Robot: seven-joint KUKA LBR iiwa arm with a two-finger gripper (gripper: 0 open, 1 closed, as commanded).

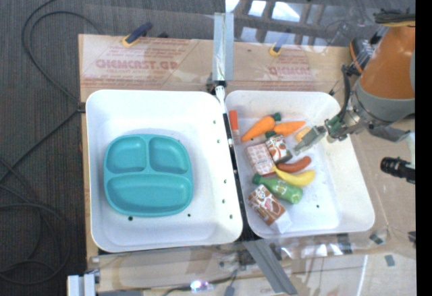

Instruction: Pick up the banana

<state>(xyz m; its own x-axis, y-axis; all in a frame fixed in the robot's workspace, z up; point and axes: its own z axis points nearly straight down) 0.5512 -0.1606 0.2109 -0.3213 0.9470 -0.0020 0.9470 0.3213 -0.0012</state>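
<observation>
The yellow banana (298,178) lies in the right white bin (351,187), just below a red sausage (295,165) and above a green bottle (278,189). My gripper (302,143) reaches in from the right at a slant and hovers over the middle of this bin. It sits slightly above and to the right of the banana, beside a small printed packet (277,148). Nothing shows as held in it.
Two carrots (260,127) (289,128) lie at the back of the right bin, and printed snack packets (260,158) (267,203) sit left and front. The left bin (108,109) holds a teal divided plate (148,174). A metal divider (223,52) stands between the bins.
</observation>
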